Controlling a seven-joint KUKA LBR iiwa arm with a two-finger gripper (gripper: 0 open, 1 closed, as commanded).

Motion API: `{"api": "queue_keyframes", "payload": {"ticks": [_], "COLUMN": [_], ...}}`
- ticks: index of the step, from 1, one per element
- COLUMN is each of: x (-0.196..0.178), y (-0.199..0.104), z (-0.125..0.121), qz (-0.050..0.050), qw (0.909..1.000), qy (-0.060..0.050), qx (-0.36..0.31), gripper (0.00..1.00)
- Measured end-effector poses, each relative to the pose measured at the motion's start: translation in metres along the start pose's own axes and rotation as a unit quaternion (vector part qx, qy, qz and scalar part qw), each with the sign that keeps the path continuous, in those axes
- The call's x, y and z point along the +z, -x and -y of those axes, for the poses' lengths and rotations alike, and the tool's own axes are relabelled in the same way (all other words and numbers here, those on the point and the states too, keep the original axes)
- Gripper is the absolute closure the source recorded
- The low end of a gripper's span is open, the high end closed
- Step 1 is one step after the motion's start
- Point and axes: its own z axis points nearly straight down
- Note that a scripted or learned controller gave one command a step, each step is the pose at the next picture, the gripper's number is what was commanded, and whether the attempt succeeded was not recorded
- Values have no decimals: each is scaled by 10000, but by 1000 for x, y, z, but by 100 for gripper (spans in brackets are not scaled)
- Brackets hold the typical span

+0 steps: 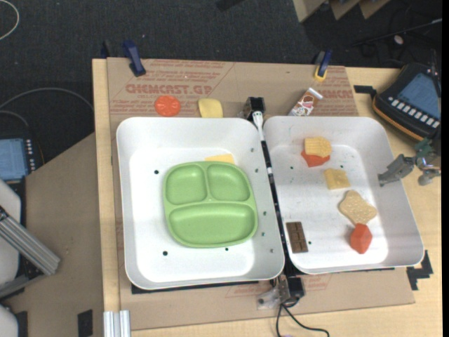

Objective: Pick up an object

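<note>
The right bin [393, 251] holds several small toy foods: a yellow waffle on a red block [316, 151], a small yellow cracker [337, 180], a tan toast slice [357, 206], a red piece [360, 238] and a brown chocolate bar [297, 236] by the left wall. My gripper [412, 171] comes in at the bin's right rim, level with the cracker. Its two grey fingers [395, 169] stand apart with nothing between them. It is open and touches no object.
The left bin [137, 251] bears a green divided plate [209, 203] with a pale yellow piece [220, 159] behind it. On the board beyond the bins lie an orange disc [167, 105], a yellow piece [210, 108] and a wrapper [304, 104]. A dark pendant [414, 104] sits at the right.
</note>
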Motion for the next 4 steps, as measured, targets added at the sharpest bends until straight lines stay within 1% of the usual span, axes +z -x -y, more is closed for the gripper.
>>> {"api": "queue_keyframes", "payload": {"ticks": [1,2,3,4], "x": [153,53,167,162], "y": [4,-43,-11,-35], "z": [32,-9,26,-16], "qz": [-58,9,-8,6], "qw": [10000,10000,10000,10000], "qy": [-74,60,-27,21], "qx": [-10,-43,23,-23], "gripper": [0,0,0,0]}}
